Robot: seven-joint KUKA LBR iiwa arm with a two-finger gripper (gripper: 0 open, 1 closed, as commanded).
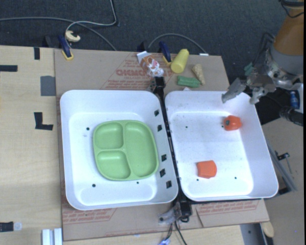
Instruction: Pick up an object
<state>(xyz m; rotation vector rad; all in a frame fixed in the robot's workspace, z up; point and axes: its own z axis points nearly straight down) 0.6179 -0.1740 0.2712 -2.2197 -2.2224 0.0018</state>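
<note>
Arm (288, 40) sits at the right edge, grey with the orange band, wrist angled down-left toward the back right corner of the right bin (260, 152). Gripper (240, 92) hovers over that bin's back rim, two fingers spread apart, nothing between them. No grasp yet.

Step in hand, as I read it: approach and descend on a target. Nearest candidate is the small red-orange rounded object (232, 122), maybe a toy tomato or pepper, lying just in front of and below the gripper, close to the right wall. It's rounded, so centre the fingers over it and close across the narrow axis, or it could squirt out. The wall nearby could block the outer finger; coming in from the bin's centre side looks safer. The orange block (207, 169) is the easier pick in my view: flatter faces and open floor all round, well apart from the round one, toward the front of the bin.

Containers:
- Left bin (76, 137): holds a green divided plate (125, 150) with three compartments, nothing visible in them. Plate lies flat, roughly centred.
- Right bin: just the two orange items, not touching.

Behind the bins, on the cardboard: yellow bottle-like item (179, 60), green piece (187, 81), tan piece (198, 73), small patterned packet (151, 64). All outside the bins, not relevant to this pick.
</note>
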